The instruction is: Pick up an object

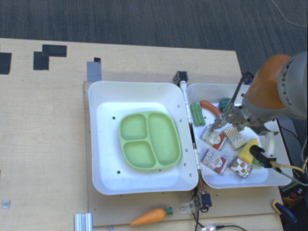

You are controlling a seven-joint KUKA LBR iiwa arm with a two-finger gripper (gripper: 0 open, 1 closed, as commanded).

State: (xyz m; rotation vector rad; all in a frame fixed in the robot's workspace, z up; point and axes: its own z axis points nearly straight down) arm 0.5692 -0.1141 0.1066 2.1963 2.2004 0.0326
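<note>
1. Plywood made up the desk [43, 129] I was watching, pale and bare, with black tape patches near its far left edge and dark grey carpet [144, 11] beyond it.
2. I saw two shallow white bins side by side: the left bin [103, 177] carried a green divided plate [149, 139], and the right bin [274, 179] carried the clutter.
3. An orange toy carrot [150, 216] lay on the desk in front of the left bin, outside both.
4. The arm [281, 88] reached in from the right, grey with its orange band, over the right bin.
5. The gripper [222, 120] sat low among the objects, by a small printed carton [213, 137]; I could not tell its state.
6. That carton was white with red markings, lying tilted near the bin's left side.
7. Around it I noted a green stick [197, 113], an orange-red piece [210, 107], a second carton [215, 160], a third [240, 167] and a yellow block [247, 151].
</note>
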